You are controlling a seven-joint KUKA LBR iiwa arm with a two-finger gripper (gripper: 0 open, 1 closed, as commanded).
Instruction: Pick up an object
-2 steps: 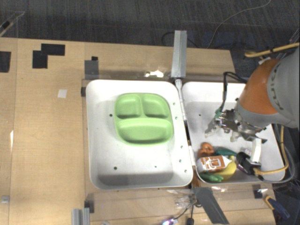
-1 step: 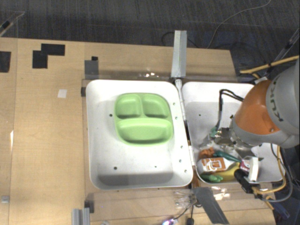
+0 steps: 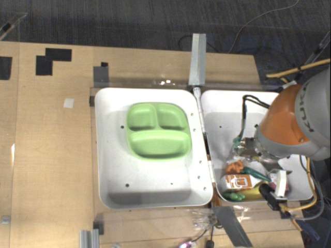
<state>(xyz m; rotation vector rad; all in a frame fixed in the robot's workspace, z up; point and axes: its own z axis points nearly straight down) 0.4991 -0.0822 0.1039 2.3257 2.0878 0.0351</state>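
Because the small objects lie heaped in the near corner of the right white bin [image 3: 222, 107], a boxy orange-and-white carton [image 3: 239, 181] touching a green-and-yellow piece [image 3: 243, 194] and an orange scrap [image 3: 235, 166], we judge a grasp could catch two at once or slip off. We cannot tell the gripper's [image 3: 247, 150] state. The green divided plastic tray [image 3: 158, 130] sits apart in the left bin [image 3: 111, 154].
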